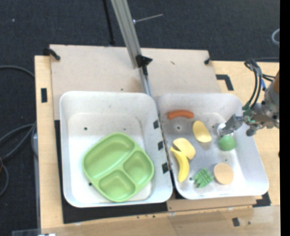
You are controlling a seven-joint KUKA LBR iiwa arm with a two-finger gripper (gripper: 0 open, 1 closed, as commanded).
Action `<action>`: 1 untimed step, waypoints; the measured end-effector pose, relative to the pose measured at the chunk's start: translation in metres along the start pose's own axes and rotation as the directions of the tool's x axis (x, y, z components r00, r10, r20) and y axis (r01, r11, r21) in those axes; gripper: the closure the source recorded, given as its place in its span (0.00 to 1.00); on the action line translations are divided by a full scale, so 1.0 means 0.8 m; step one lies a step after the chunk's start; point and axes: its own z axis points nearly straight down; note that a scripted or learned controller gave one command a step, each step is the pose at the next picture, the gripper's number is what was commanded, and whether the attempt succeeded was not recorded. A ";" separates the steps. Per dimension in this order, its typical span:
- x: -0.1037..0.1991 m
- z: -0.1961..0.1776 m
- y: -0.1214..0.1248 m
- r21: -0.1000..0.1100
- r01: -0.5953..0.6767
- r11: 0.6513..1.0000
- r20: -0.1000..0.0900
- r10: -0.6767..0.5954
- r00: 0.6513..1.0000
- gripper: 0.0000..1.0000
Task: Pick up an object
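The right bin (250,166) holds several toy foods. A red-orange sausage (180,114) lies at its back, with a pale yellow oval piece (201,131) just in front of it. A yellow banana (182,157) lies near the bin's left wall. A small dark green leafy piece (202,177) and a tan round disc (223,173) sit at the front. A green ball (227,143) rests toward the right side. My gripper (237,126) reaches in from the right and hangs just above and behind the green ball.
The left bin (73,112) carries a light green divided plate (117,167) in its front half. A slanted metal pole (130,33) rises from behind the seam between the bins. Cables hang by the arm at the right edge.
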 end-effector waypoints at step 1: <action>0.000 0.000 0.000 0.000 -0.001 1.000 0.000 0.001 1.000 0.00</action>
